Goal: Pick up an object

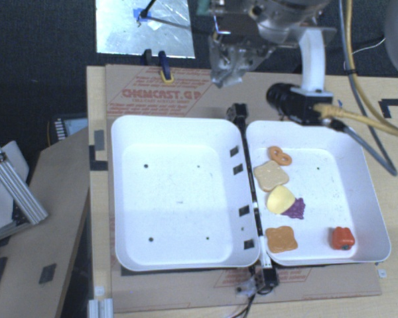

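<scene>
My gripper (227,71) hangs high above the bench behind the bins, over the cardboard past the far edge of the left bin (172,201). Nothing shows between its fingers. The right bin (358,177) holds the objects along its left side: an orange pretzel (279,156), a tan slice of bread (270,175), a pale yellow piece (280,199), a purple piece (296,209) touching it, and a brown waffle-like square (281,239). A red pepper (342,238) lies near the bin's front right corner.
A black divider with clips (247,184) runs between the two bins. Cardboard sheet (159,91) lies under them. A shiny metal plate (143,18) sits at the back left. An aluminium rail (13,184) leans at the far left.
</scene>
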You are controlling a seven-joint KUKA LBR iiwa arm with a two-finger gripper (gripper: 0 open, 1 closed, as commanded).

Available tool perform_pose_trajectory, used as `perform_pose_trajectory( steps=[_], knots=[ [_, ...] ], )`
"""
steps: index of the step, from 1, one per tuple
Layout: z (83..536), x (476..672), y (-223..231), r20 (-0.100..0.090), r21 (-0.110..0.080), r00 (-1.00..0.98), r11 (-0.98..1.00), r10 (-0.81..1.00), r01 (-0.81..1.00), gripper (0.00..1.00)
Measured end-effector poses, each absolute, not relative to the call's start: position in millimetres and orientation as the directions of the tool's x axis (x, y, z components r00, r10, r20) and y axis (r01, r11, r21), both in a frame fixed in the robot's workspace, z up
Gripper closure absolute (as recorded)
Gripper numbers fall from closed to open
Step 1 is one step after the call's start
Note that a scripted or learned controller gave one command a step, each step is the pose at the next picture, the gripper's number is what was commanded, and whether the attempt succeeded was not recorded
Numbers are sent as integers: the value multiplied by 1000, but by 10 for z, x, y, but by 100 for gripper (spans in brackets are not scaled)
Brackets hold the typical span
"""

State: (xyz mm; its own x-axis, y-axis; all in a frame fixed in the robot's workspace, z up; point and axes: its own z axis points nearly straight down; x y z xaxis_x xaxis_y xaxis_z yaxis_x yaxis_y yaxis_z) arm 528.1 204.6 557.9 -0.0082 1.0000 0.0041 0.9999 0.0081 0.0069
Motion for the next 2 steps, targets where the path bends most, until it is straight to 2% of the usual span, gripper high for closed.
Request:
perform_pose_trajectory(
  steps=[1,2],
  knots=[
    [5337,4843,2343,1,-2,-8,8,1000,1000,100],
    [5465,4864,2327,4,3,-6,6,1000,1000,100]
  ],
)
